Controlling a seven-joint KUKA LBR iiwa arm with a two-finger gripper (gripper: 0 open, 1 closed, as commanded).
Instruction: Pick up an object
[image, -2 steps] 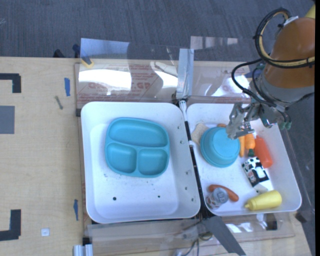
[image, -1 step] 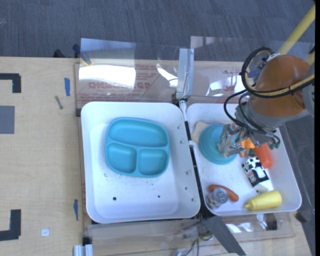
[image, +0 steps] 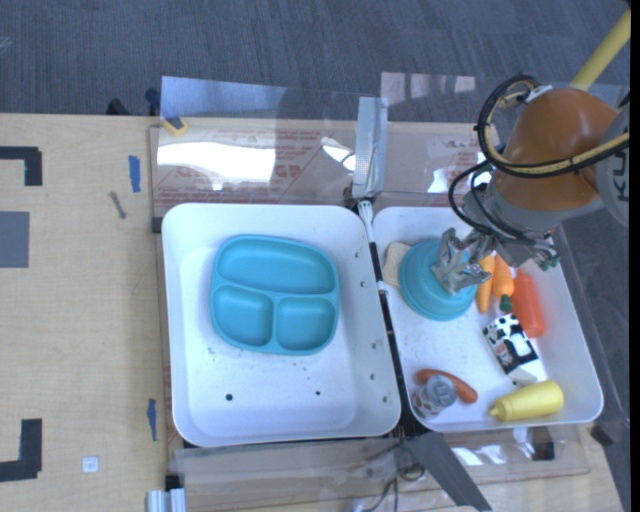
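Note:
My gripper (image: 457, 268) hangs over the right bin (image: 575, 330), its metal fingers down on the rim of an overturned blue bowl (image: 430, 285). Whether they are clamped on the rim is hard to tell. Just right of the gripper lie an orange carrot-like piece (image: 487, 285) and a red-orange piece (image: 528, 303). A black-and-white block (image: 510, 340) lies below them. A yellow squeeze bottle (image: 528, 401) rests near the bin's front edge. A small grey and red object (image: 440, 390) sits at the front left of that bin.
The left bin (image: 190, 380) holds a blue three-compartment plate (image: 273, 293). A clear plastic wall (image: 260, 150) stands behind both bins. The arm's orange band (image: 550, 135) and cables hang over the right bin's back edge.

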